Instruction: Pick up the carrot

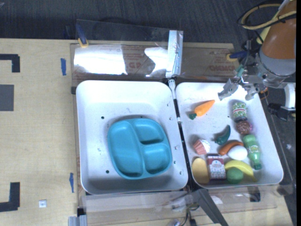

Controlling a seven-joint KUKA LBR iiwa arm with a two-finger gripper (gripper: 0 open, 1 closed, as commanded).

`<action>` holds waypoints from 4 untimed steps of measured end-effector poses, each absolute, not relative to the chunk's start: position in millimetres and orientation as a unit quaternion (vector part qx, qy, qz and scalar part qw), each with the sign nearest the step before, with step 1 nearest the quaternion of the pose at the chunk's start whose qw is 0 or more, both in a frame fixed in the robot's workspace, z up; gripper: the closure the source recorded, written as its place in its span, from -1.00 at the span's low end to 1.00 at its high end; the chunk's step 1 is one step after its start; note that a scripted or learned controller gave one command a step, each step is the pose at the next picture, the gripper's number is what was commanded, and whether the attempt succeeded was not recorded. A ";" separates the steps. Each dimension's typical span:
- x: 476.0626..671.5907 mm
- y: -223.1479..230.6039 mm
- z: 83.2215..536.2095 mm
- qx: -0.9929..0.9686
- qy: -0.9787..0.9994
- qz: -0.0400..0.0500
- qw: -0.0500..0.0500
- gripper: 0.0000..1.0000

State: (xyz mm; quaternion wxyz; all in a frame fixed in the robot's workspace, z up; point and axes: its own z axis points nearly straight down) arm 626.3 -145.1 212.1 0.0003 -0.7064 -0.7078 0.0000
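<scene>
Carrot (204,108) | lying in right bin (275,173) | jaws (238,88) beside it, apart

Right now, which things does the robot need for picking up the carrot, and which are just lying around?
For the job:
carrot, in the right bin
claw, near that bin's back edge

Just lying about:
blue tray in the left bin
banana
green bottle
small red box

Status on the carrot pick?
Gripper above right bin's far edge, holding nothing. Carrot lies loose in bin, below-left of gripper. Nothing on it.
</scene>
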 end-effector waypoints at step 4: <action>630.1 -101.4 98.1 -0.777 -0.630 -0.002 -0.001 1.00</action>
